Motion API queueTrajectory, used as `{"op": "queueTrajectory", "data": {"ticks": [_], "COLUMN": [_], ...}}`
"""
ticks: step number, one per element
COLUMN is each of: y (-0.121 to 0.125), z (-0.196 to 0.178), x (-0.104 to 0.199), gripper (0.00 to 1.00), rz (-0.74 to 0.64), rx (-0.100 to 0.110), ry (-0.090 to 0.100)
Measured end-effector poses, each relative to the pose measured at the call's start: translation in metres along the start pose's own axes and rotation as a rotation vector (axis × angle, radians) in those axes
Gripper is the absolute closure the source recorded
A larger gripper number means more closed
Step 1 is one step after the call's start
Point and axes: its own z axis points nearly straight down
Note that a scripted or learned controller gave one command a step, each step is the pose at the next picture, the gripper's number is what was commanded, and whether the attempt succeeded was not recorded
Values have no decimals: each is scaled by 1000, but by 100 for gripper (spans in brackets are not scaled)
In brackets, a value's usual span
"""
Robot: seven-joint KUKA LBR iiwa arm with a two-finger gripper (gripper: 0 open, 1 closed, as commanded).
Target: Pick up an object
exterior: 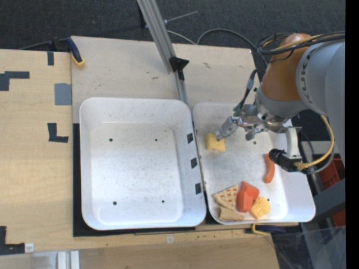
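Arm reaching in over right bin, pincer just above yellow block, grip state unclear

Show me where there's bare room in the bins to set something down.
The left bin has a bare floor from wall to wall. In the right bin, a bare strip runs between the yellow block and the orange stick. Its near corner is crowded: waffle piece, red block and yellow ridged piece bunch together. The gripper hangs over its far end.
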Motion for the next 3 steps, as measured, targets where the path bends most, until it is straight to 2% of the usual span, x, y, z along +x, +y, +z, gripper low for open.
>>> {"op": "queueTrajectory", "data": {"ticks": [1,2,3], "y": [2,4,7], "z": [64,51,3], "x": [1,2,-6], "gripper": [0,100,100], "rz": [0,-2,1], "rx": [0,-5,-12], "ry": [0,1,-1]}}
